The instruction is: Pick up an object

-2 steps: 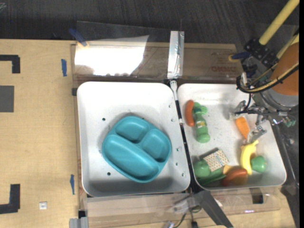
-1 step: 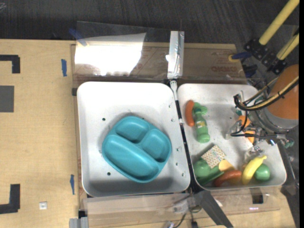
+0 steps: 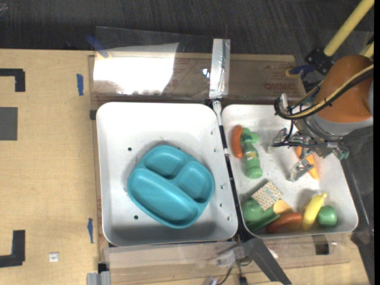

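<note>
Gripper [image 3: 304, 166] hangs low in the right bin [image 3: 350, 189], touching an orange piece [image 3: 312, 162] (grip state, cannot tell); banana [image 3: 314, 209] lies nearer the camera, tilted.

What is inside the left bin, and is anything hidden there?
The left bin holds one thing: a teal divided plate, three compartments facing up with nothing in them. The plate covers the bin floor beneath it, so that patch cannot be checked.
</note>
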Robot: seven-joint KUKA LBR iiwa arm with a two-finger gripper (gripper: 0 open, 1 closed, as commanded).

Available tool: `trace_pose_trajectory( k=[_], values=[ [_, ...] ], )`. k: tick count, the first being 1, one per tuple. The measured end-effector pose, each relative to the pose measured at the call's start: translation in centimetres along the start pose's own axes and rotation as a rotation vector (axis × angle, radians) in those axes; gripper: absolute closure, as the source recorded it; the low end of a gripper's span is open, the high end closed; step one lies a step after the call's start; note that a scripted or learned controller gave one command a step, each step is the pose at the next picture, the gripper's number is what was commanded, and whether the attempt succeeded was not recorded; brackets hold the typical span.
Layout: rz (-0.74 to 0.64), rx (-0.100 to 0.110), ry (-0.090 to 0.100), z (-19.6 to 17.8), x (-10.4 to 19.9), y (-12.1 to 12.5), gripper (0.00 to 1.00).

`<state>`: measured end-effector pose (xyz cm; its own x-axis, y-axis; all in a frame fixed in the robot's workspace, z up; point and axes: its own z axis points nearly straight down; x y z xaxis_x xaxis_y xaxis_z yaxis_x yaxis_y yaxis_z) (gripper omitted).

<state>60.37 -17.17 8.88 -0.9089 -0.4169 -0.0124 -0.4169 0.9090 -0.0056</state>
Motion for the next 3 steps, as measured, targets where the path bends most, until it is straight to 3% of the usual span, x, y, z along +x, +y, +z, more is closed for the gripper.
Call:
trace_pose_trajectory(
  k=[1, 2, 3],
  values=[
    [0.001, 0.007, -0.012, -1.4, -0.4, -0.2, 1.0],
    [0.036, 0.007, -0.005, -20.2, -1.5, -0.7, 1.0],
    [0.033, 0.001, 0.001, -25.5, -3.6, -7.3, 1.0]
  ],
)
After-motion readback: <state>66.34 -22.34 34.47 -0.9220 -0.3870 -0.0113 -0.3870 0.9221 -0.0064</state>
